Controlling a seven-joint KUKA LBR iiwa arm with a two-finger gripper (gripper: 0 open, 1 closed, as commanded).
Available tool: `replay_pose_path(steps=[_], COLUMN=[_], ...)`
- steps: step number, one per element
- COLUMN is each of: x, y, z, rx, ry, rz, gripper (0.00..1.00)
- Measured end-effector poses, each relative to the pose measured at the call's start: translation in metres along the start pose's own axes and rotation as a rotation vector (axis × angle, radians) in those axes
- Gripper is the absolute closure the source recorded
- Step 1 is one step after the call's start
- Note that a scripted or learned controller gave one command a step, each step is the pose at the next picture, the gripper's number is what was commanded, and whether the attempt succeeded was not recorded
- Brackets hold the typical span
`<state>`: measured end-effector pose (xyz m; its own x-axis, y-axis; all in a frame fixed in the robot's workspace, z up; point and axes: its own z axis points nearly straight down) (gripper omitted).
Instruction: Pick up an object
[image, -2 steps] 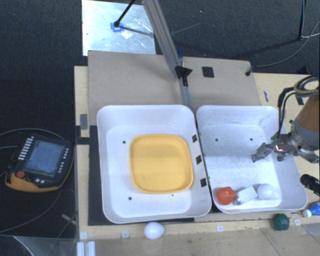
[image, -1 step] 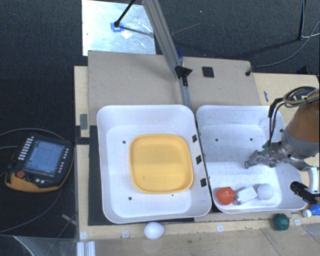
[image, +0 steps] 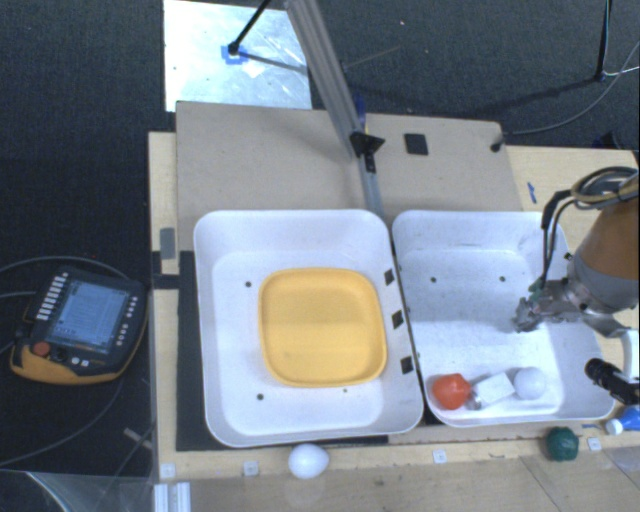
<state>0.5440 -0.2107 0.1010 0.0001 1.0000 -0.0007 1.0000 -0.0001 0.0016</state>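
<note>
arm (image: 612, 262) — cut off at right edge | fingers (image: 527, 315) — blurred, state unclear

No text, label, brand or number can be read. The lit screen of the pendant (image: 82, 322), lying well apart from the fingers beyond both bins, is too blurred.
</note>
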Motion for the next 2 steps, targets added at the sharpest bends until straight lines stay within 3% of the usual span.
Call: replay_pose_path(steps=[2], x=[0.003], y=[0.012], z=[-0.098], rx=[-0.003], ry=[-0.001], rz=[-0.001], gripper=[1.00])
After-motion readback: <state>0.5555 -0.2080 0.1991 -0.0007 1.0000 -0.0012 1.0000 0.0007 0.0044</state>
